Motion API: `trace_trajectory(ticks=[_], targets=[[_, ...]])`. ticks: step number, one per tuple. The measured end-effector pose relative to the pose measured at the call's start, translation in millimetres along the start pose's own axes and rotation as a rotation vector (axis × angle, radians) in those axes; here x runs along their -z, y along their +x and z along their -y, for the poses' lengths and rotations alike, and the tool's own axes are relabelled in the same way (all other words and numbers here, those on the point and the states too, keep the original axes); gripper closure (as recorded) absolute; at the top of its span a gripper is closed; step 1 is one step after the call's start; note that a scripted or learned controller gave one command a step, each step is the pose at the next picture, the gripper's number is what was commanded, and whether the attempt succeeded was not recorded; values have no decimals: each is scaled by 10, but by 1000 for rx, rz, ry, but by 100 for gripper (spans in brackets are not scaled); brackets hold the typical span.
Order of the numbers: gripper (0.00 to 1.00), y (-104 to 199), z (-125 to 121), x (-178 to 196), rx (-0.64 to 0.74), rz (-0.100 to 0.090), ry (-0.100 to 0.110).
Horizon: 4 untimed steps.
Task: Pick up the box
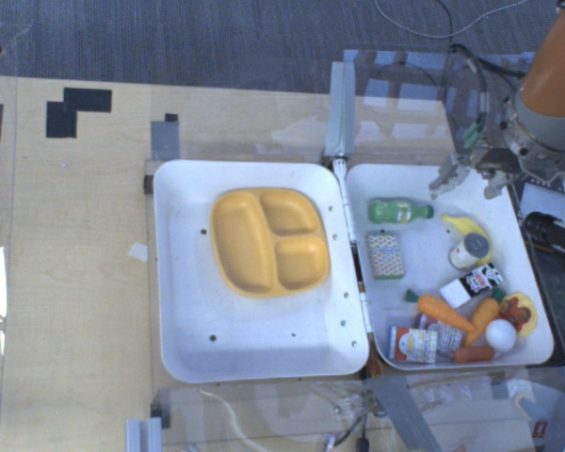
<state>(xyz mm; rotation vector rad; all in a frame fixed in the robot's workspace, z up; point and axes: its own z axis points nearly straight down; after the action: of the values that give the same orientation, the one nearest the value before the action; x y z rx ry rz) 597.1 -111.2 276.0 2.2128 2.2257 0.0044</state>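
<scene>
Box, small and black-and-white, lies in the right bin toward its right side, partly tucked among other items so its edges are hard to make out. Crowding it: a carrot just below-left, a small jar above, a white egg and a snack packet nearer the front. A green bottle, banana and patterned sponge lie farther back. The claw hovers over the bin's back right corner, fingers spread wide, holding nothing; its arm is cut off at the frame's edge. The left bin holds a yellow tray on the pale surface.
</scene>
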Motion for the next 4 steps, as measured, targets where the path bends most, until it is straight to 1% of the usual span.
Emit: trace_trajectory(ticks=[1, 2, 3, 4], targets=[[0, 648, 455, -844, -26, -1, 1], [0, 607, 174, -907, -33, -1, 0], [0, 697, 514, -904, -23, -1, 0], [0, 659, 116, -905, -88, 0, 0]])
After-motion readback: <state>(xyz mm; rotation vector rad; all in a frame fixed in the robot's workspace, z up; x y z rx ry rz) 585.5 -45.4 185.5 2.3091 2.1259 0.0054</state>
